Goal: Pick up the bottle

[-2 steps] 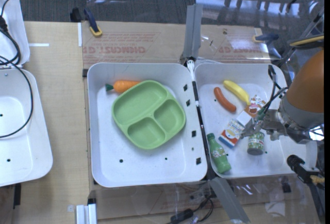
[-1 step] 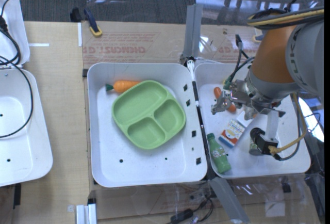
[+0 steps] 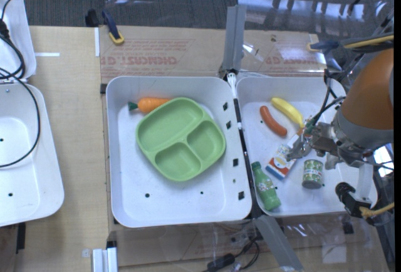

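Observation:
The green bottle (image 3: 265, 187) lies in the front left corner of the right bin (image 3: 332, 205), along its left wall, with the cap pointing to the back. My gripper (image 3: 299, 147) hangs over the middle of that bin, to the upper right of the bottle and apart from it. It sits just above a small white, red and blue carton (image 3: 281, 165). I see nothing of the bottle at the gripper.
A green-labelled can (image 3: 312, 174) stands right of the carton. A yellow banana (image 3: 287, 111) and a red sausage (image 3: 273, 120) lie at the back of the right bin. The left bin (image 3: 125, 202) holds a green divided plate (image 3: 182, 138) and a carrot (image 3: 150, 104).

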Motion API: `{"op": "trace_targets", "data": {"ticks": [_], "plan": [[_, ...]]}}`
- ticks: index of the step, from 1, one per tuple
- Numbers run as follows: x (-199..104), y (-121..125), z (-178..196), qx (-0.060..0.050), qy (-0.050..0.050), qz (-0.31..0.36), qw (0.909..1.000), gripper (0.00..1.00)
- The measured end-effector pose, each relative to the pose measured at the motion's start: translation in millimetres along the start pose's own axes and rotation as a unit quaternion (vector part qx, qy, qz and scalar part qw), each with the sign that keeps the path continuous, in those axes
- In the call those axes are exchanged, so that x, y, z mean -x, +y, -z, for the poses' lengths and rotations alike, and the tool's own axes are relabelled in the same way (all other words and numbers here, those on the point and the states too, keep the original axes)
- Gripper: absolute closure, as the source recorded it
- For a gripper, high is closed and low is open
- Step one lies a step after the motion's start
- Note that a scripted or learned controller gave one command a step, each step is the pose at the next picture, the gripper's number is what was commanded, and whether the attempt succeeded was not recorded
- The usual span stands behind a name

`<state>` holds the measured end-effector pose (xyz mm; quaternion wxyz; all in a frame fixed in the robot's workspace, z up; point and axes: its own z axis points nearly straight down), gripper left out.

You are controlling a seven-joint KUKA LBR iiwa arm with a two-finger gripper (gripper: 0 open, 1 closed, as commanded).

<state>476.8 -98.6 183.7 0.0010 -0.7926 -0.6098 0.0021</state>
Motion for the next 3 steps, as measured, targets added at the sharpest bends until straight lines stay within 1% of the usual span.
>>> {"op": "trace_targets", "data": {"ticks": [1,2,3], "plan": [[86.2,23.4,3.1,0.001,0.0,0.087,0.9962,0.0],[46.8,12.0,-75.7,-0.001,0.001,-0.118,0.9931,0.0],[-82.1,-20.9,7.0,0.001,0.0,-0.025,0.9997,0.0]]}}
